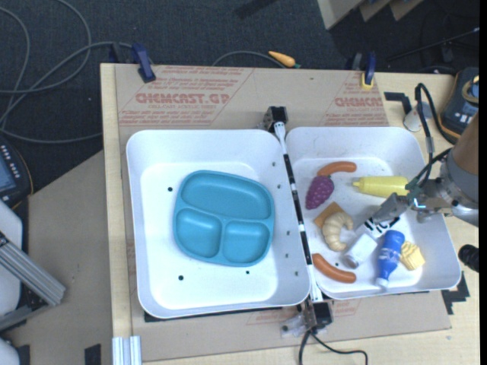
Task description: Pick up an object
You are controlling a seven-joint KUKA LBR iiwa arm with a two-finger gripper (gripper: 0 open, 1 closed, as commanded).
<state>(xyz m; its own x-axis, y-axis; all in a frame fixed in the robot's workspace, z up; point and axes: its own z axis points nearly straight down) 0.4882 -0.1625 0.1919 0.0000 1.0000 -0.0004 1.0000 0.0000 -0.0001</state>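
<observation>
The right bin [365, 137] holds several toy foods. A tan croissant [333, 229] lies near its middle, with an orange sausage [333, 268] in front of it. A purple grape bunch [319, 192], a second sausage [338, 169] and a yellow mustard bottle [378, 185] sit farther back. A blue bottle [388, 255] and yellow fries [412, 257] lie at the front right. My gripper [350, 251] reaches in low from the right. It stands open just right of the croissant and above the front sausage, with nothing between its fingers.
The left bin [152, 158] bears a blue divided plate [223, 217]. A black hinge strip [293, 204] runs between the bins. The arm's wrist [449, 192] hangs over the right bin's right rim. Cables and clamps lie beyond the bench's back edge.
</observation>
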